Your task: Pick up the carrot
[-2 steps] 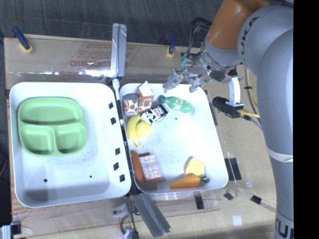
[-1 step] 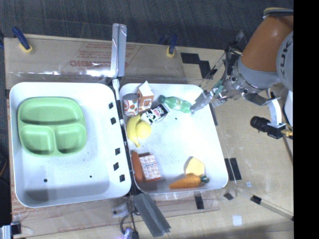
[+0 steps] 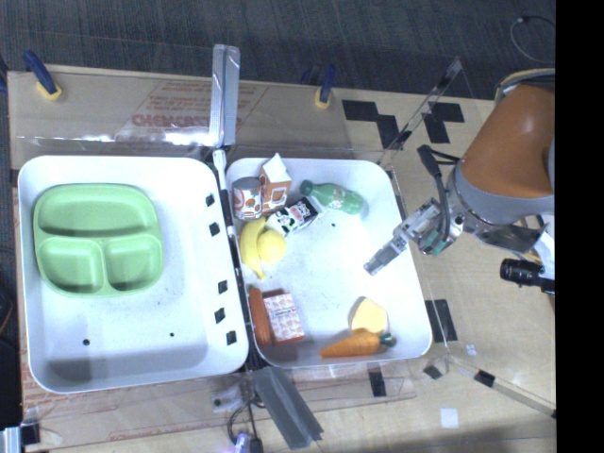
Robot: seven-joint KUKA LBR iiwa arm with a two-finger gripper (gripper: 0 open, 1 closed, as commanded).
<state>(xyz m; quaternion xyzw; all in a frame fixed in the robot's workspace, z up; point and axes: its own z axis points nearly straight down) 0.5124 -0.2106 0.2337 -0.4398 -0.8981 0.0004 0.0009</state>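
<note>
The orange carrot (image 3: 352,345) lies flat along the front wall of the right bin (image 3: 321,276), with its green tip pointing right toward the front right corner. A yellow cheese wedge (image 3: 369,315) sits just behind it. My gripper (image 3: 385,254) hangs over the bin's right side, slanting down-left from the wrist, above and behind the carrot and apart from it. Nothing shows in its grasp.
The right bin also holds a green bottle (image 3: 336,197), a can (image 3: 247,199), two small cartons (image 3: 276,183), a yellow banana (image 3: 261,244) and a red box (image 3: 282,316) beside a sausage (image 3: 258,315). The left bin (image 3: 123,324) holds a green divided tray (image 3: 97,237).
</note>
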